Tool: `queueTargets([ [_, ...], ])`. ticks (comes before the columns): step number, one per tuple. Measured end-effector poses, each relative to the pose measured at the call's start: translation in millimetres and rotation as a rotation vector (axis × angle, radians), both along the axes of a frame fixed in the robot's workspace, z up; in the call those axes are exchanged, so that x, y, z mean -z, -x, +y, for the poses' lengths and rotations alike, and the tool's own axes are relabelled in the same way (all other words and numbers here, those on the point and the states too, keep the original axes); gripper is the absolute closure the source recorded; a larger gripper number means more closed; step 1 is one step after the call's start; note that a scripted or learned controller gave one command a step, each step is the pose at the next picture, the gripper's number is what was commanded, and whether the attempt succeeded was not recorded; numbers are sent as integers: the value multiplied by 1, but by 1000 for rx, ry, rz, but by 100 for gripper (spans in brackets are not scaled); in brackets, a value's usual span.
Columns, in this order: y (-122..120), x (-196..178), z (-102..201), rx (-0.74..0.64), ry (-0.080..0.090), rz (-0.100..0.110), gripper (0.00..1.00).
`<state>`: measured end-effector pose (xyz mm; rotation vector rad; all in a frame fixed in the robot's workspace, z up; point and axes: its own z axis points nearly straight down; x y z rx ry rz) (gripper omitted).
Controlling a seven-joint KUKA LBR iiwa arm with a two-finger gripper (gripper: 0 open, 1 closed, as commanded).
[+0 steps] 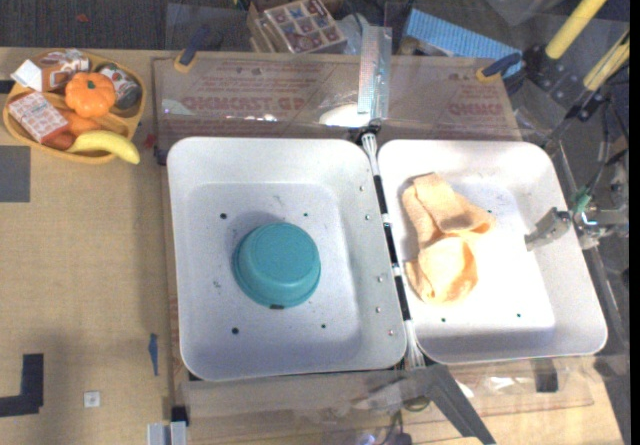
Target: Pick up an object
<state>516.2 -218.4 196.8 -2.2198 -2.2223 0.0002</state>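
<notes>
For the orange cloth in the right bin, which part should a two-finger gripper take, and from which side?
Probably the raised fold near the middle of the orange cloth, taken from straight above. The cloth lies crumpled and flat in the right bin, so its edges offer little to pinch, while the bunched ridge stands up enough for fingers to close across it. The gripper sits to its right.

Gripper blurred at the right bin's rim

At three o'clock, the gripper (552,227) over the right bin (520,333) is a small grey smear, perhaps empty; its arm is cut off by the edge.
</notes>
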Motion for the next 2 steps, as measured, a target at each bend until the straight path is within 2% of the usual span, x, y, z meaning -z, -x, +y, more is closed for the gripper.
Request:
queueTargets([
  [1,37,37,-6,-222,-1,0,0],
  [2,37,27,-9,-217,3,-4,100],
])
